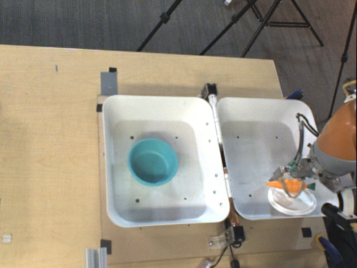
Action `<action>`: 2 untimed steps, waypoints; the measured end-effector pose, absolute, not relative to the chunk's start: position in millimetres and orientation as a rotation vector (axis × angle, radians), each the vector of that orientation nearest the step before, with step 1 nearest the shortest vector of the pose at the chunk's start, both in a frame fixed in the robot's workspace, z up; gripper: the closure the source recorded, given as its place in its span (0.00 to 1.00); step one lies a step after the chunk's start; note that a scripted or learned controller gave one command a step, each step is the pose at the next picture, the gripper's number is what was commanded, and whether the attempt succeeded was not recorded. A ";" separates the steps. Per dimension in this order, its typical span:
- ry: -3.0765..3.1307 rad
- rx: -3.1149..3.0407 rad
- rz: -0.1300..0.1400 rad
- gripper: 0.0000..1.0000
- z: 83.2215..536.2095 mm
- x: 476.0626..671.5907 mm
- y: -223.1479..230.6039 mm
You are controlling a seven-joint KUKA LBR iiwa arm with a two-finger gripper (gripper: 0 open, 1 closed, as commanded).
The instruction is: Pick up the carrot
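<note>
Nearest the camera, at the bench's [50, 149] front edge, a small clear clip [218, 242] and a cable [231, 250] sit just below the seam between the two bins.

In the right bin [251, 155], at its near right corner, a white plate [291, 202] lies flat. The carrot [281, 185] rests over the plate's far rim, its long axis running roughly left to right across the view. The narrow orange tip points left, toward the bin's middle; the thicker end lies right, under the gripper [295, 175], where a bit of green shows. The gripper comes down directly over that thicker end, touching or nearly touching it. Whether its fingers are apart or closed on the carrot cannot be told, since the wrist hardware covers them. The arm's orange band [339, 135] bulks just right of it, over the bin's right wall.

The left bin [117, 121] holds a teal bowl [153, 161], upright, left of centre and well apart from the carrot. The bins' touching walls stand between them.

Beyond the bench, black stand legs [262, 10] cross the grey carpet [83, 10].
</note>
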State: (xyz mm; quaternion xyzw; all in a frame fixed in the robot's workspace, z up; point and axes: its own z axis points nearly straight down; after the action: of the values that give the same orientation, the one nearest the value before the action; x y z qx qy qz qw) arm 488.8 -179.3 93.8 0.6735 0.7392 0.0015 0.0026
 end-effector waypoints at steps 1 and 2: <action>2.099 2.318 0.017 0.00 90.4 492.5 -135.7; 2.304 2.108 0.015 0.00 90.7 493.1 -121.6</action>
State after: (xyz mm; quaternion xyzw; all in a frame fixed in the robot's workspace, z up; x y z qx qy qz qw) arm 493.1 -121.6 90.7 0.6751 0.7377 0.0049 0.0092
